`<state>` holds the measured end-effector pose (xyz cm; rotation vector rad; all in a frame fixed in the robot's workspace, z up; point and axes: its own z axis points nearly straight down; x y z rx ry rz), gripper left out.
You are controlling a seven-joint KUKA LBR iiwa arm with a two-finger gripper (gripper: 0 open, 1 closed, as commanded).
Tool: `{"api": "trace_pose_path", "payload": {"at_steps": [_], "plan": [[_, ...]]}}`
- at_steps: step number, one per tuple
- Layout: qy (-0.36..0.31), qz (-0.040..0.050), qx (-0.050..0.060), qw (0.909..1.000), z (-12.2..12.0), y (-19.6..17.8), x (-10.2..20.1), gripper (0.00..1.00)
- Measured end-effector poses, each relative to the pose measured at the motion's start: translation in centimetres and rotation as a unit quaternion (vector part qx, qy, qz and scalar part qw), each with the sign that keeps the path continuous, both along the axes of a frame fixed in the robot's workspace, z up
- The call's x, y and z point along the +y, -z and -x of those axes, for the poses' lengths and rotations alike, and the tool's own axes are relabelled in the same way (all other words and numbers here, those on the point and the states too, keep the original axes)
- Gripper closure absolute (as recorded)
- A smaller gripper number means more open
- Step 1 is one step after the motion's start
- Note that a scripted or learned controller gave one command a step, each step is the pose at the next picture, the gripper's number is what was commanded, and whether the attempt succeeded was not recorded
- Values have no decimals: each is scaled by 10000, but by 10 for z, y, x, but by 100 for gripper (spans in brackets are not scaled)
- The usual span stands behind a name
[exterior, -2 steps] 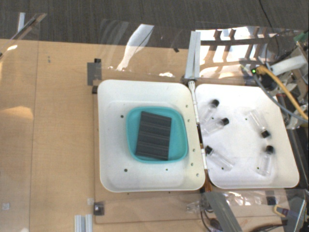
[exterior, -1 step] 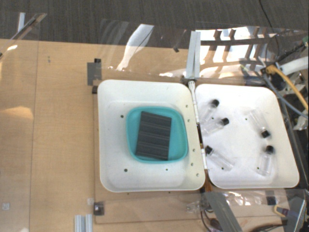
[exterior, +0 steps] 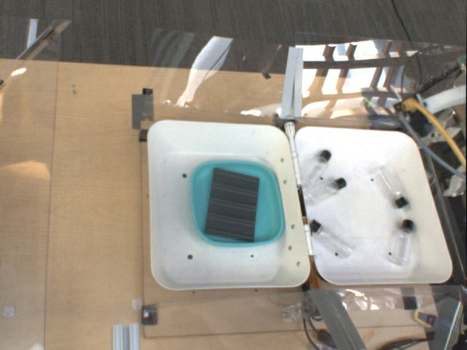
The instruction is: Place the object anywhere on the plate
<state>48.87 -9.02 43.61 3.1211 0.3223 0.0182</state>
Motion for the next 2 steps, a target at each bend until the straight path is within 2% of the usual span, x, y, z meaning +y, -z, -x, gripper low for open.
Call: {"api": "trace_pose_path", "payload": {"at_steps": [1, 2], "plan": [[-4, -5, 40, 10000, 1, 30, -21, 0], [-6, 6, -14, 10000, -1, 0, 6, 0]]}}
